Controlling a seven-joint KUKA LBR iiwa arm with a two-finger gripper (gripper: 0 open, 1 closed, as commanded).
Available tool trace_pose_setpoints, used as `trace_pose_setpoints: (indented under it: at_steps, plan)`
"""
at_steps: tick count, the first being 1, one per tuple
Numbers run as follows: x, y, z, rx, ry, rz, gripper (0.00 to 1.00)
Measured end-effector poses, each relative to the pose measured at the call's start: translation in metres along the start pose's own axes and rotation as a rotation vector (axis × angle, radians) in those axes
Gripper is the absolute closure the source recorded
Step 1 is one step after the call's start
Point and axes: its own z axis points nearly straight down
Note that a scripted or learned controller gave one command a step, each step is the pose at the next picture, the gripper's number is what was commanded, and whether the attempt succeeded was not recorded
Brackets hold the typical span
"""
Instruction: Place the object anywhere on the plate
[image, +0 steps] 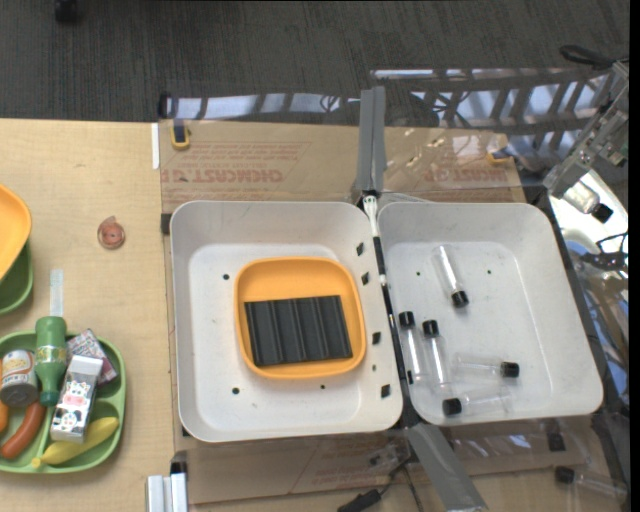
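Observation:
An orange square plate (298, 272) lies in the middle of the left white bin (205, 300). A dark grey ribbed rectangular block (303, 330) rests flat on the plate and covers most of its inside. In the right white bin (540, 290) lie several clear tubes with black caps. One tube (447, 273) is near the middle of that bin, two tubes (412, 350) are by its left wall, and two more (484, 401) are near its front edge.
A green divided tray (105, 440) with toy food and a small bottle sits on the wooden table at the front left. An orange bowl (10, 235) is at the left edge and a small pink disc (112, 233) is near it. A metal frame (470, 100) runs behind the right bin.

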Motion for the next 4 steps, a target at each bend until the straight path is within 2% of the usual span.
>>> trace_pose_setpoints:
  at_steps: [1, 2, 3, 4]
  plan:
    - [0.001, 0.010, -0.109, -0.001, -0.002, -0.260, 1.00]
    - [0.071, 0.020, 0.063, -0.001, 0.002, -0.295, 1.00]
    - [0.018, 0.022, 0.013, -0.002, -0.003, -0.517, 1.00]
    - [-0.008, -0.003, -0.042, -0.002, -0.003, -0.706, 1.00]
